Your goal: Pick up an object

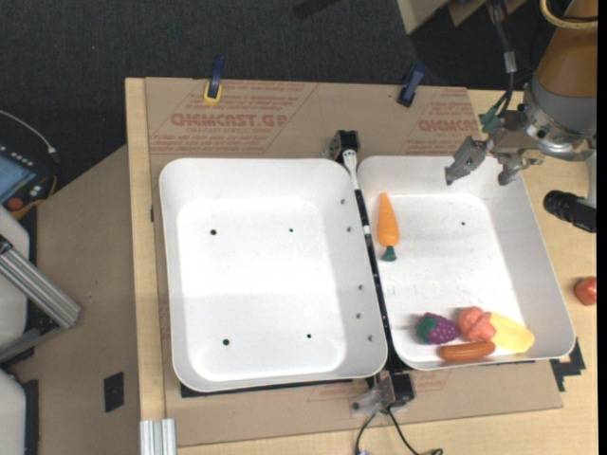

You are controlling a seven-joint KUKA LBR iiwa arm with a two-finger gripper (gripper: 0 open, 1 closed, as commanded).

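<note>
From my overhead camera I look down at a bench covered by a brown cardboard sheet (285, 112), with two shallow white bins lying side by side on it. I will use the right bin (531, 282) as my landmark. The left bin (256, 273) touches it along its left edge. Inside the right bin, a toy carrot (387, 220) lies near the left wall, in the upper half, its orange body pointing up and its small green top pointing down. In the bin's lower right corner sits a tight cluster of toy foods: a purple bunch of grapes (437, 329) at the left, a pink-orange piece (477, 323) beside it, a yellow piece (513, 335) at the right, and a red-orange sausage (467, 352) lying along the bottom wall just below them. The gripper (484, 162) hangs above the bin's upper right corner, well apart from the carrot and the cluster. Its two grey fingers (462, 164) are spread apart with nothing between them. The grey arm (569, 83) reaches in from the right.
</note>
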